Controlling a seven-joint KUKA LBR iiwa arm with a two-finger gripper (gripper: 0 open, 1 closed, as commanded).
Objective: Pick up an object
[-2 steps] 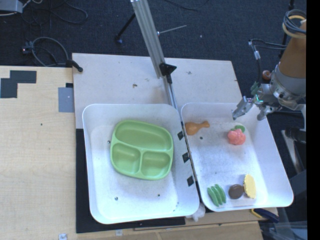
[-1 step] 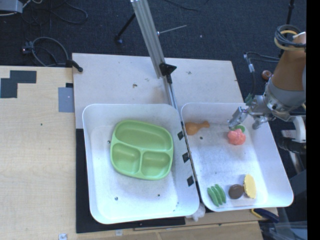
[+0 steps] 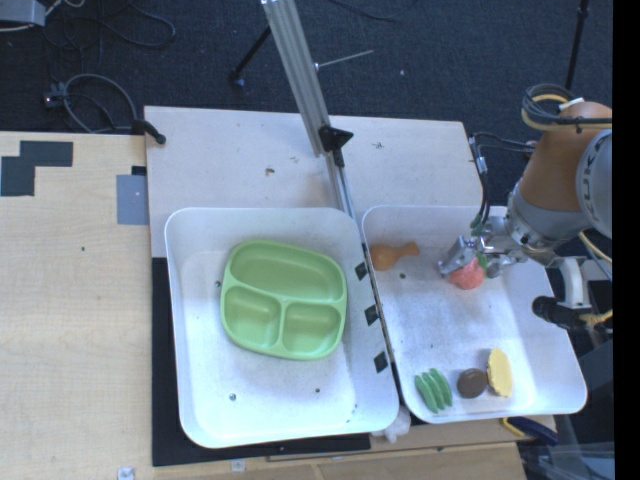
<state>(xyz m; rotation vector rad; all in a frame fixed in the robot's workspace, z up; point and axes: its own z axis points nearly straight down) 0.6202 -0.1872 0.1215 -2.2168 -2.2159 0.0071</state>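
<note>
While the metal two-finger gripper [image 3: 466, 259] hangs low over the right white bin [image 3: 545, 393] near its far edge, the round red-pink fruit-like toy [image 3: 467, 275] sits directly beneath, touching or nearly so; finger spacing unreadable, nothing visibly clamped.

Pale bench [image 3: 250, 158], two white bins: left bin [image 3: 190, 368], right bin [image 3: 530, 368]
</note>
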